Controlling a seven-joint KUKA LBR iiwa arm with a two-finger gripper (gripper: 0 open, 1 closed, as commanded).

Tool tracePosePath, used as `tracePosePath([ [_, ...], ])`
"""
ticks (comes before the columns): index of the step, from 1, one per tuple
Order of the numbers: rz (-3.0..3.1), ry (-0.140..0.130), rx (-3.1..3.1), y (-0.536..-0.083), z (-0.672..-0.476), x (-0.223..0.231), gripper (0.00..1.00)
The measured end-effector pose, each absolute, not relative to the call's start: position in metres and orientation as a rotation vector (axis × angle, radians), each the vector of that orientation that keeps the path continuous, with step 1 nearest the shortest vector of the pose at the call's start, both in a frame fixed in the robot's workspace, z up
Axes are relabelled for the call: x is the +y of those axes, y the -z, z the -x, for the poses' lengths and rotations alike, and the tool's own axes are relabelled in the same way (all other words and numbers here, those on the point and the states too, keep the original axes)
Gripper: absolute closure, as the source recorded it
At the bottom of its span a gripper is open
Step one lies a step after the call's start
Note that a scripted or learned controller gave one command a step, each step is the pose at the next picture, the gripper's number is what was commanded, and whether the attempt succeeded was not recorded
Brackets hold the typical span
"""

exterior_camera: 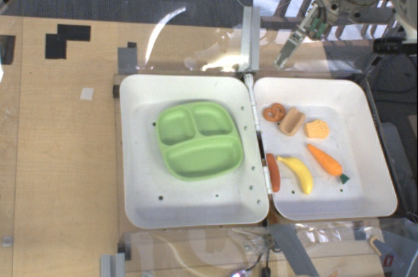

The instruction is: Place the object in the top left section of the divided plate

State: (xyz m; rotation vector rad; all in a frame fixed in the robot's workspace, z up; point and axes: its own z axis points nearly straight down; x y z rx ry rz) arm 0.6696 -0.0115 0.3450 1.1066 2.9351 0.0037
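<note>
hand (285, 59) hovers beyond the right bin (366, 106), grip state unclear; lower it squarely over one food item before moving to the green divided plate (198, 140).

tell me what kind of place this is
Probably a robotics lab test bench: two white bins side by side, toy food such as a banana and carrot, and a green divided plate.
</note>
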Motion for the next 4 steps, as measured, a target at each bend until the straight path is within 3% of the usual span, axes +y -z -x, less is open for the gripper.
tracePosePath([
  [1,-0.594,-0.004,3.077,-0.379,-0.651,0.037,0.00],
  [2,-0.196,-0.003,3.131,-0.345,-0.659,0.091,0.00],
  [3,-0.198,-0.004,3.130,-0.345,-0.659,0.090,0.00],
  [4,0.745,-0.003,3.046,-0.315,-0.655,0.099,0.00],
])
